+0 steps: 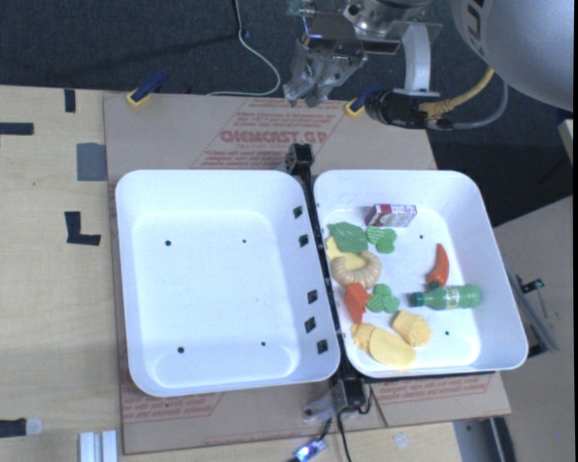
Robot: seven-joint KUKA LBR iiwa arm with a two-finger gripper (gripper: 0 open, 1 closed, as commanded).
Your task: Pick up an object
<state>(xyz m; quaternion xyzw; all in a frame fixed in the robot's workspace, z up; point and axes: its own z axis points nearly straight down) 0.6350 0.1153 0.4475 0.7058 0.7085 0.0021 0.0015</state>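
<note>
A pale wooden bench (39,258) with a brown cardboard sheet (260,138) stands before dark carpeted floor (96,17).

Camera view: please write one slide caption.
Grey arm's pincer above bench; small plastic toy foods fill right white bin.

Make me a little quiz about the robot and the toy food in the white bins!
1. True or false: the green bottle lies in the right bin.
2. Which thing sits nearest the red box? A) the yellow corn B) the green leaf C) the orange carrot
3. Fill in: the gripper hangs above the ______ board, beyond the bins.

Key: 1 true. 2 B. 3 cardboard.
</note>
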